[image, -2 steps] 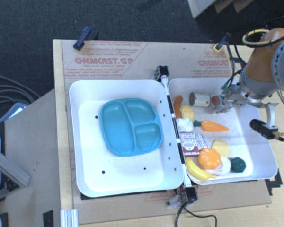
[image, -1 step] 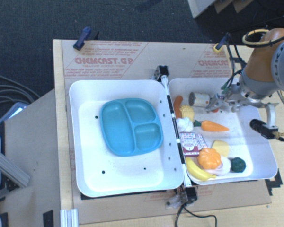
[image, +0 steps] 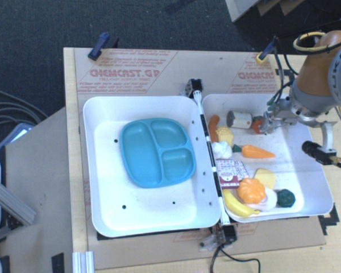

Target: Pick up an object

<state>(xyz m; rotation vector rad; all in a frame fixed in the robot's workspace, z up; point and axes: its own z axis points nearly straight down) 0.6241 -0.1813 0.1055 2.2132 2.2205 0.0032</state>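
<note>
White plastic bins sit side by side, 2 in all. Toy food fills the right bin (image: 315, 175); a blue tray (image: 158, 151) lies in the left. At the right bin's far end the gripper (image: 266, 124) hovers, a small red-and-grey toy (image: 245, 120) just left of it, lying left-right. Its grip cannot be judged.

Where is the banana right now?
The banana lies in the right bin, at its near left corner in the camera view. It curves under the orange pumpkin, just below the small red-and-white packet.
</note>
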